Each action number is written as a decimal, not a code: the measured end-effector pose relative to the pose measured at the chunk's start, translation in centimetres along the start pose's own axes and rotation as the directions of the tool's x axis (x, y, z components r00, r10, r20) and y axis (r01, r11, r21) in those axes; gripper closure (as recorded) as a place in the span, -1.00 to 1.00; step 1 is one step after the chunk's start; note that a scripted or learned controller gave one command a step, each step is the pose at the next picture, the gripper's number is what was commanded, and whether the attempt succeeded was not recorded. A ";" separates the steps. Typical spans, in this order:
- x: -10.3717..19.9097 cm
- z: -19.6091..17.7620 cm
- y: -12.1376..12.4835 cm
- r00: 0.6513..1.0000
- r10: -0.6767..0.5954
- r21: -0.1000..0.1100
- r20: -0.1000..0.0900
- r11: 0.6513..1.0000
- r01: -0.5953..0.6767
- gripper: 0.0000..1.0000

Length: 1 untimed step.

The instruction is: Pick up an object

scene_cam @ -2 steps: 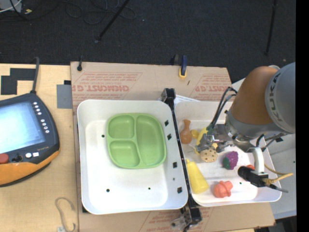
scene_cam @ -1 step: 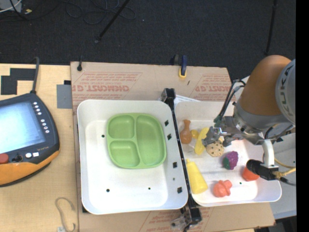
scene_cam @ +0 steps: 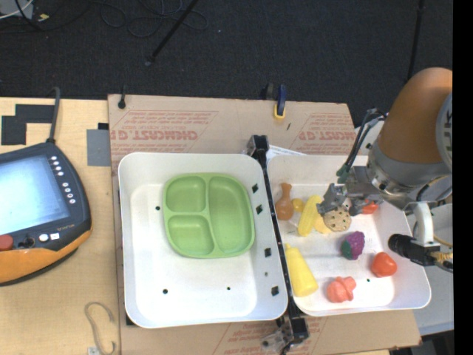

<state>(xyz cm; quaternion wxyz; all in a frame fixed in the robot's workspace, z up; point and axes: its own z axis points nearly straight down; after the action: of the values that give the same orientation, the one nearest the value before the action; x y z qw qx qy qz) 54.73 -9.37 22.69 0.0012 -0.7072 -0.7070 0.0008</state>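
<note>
Two white bins on a cardboard-covered bench, with the arm low over the right one.

Nearest, at the lower right of the frame, the right bin [scene_cam: 414, 298] holds a pink piece [scene_cam: 340, 289], a yellow bottle [scene_cam: 301, 270], a red piece [scene_cam: 383, 264] and a purple piece [scene_cam: 353, 244]. Farther back in it lie a round cookie [scene_cam: 338, 219], a yellow banana [scene_cam: 309, 214] and a small orange figure [scene_cam: 284, 202]. The gripper [scene_cam: 334, 200] hangs just above the cookie and banana; I cannot tell from here how its jaws stand or whether anything is between them. At frame centre, the left bin [scene_cam: 140, 272] carries a green divided plate [scene_cam: 208, 215]. At far left lies a control pendant [scene_cam: 37, 213], and a blue and yellow clamp [scene_cam: 279, 102] grips the cardboard's far edge.
</note>
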 end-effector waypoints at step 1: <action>4.8 1.0 2.2 1.000 -0.004 0.003 -0.002 1.000 0.004 1.00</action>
<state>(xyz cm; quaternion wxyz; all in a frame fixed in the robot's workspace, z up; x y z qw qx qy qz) 56.89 -4.60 21.68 0.0031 -0.7056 -0.7086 0.0014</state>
